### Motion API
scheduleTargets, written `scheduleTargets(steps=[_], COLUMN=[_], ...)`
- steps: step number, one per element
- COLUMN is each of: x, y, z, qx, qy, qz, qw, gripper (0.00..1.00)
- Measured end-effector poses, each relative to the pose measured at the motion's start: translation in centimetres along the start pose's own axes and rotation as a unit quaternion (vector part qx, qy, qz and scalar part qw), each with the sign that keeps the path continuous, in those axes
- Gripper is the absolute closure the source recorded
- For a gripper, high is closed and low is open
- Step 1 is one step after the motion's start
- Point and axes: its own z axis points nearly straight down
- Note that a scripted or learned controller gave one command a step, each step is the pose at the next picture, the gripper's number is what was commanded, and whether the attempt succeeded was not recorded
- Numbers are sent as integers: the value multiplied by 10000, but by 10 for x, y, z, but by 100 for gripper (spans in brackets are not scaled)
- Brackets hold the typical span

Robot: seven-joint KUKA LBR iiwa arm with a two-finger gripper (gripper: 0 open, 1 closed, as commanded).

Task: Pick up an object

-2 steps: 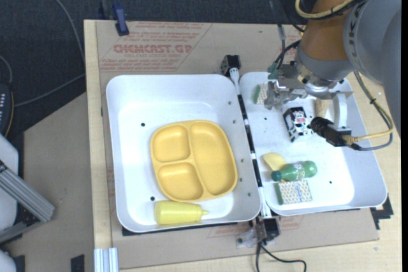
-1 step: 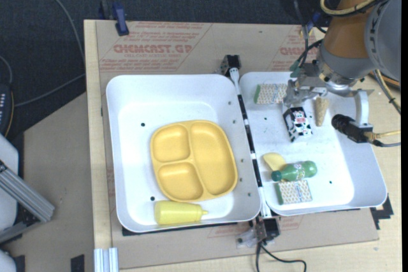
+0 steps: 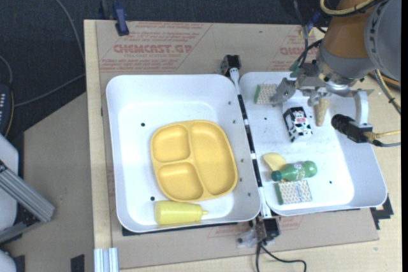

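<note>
the bench (image 3: 159, 48) is a big flat brown board with red letters on it. two white bins sit on it side by side. the left bin (image 3: 127, 99) is the bigger one. in it lies a yellow plate (image 3: 193, 159) with three parts, and just below the plate, near the front wall, lies a yellow bottle (image 3: 178, 212) on its side.

the right bin (image 3: 363, 181) holds the small things. the grey arm (image 3: 357, 28) with its orange band reaches in from the right and hangs over the back of this bin. the gripper (image 3: 305, 99) points down there. its two fingers stand apart, with nothing between them. one finger is near a little green packet (image 3: 263, 93) at the back left of the bin.

a black and white toy (image 3: 297, 123) lies just below the gripper, close to it but not in its grasp. nearer the front lies a green bottle (image 3: 295, 171) on its side. a small yellow piece (image 3: 273, 160) touches its left end. a little patterned packet (image 3: 294, 192) lies just in front of the green bottle.
</note>
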Motion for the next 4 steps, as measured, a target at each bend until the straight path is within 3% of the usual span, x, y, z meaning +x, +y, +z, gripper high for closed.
scheduleTargets(steps=[1,2,3,4], x=[-40,-35,-35,42], y=[8,10,10,23], z=[62,91,81,-10], qx=[21,24,16,-1], qy=[10,13,5,11], qz=[5,0,-6,-6], qw=[10000,10000,10000,10000], gripper=[0,0,100,100])
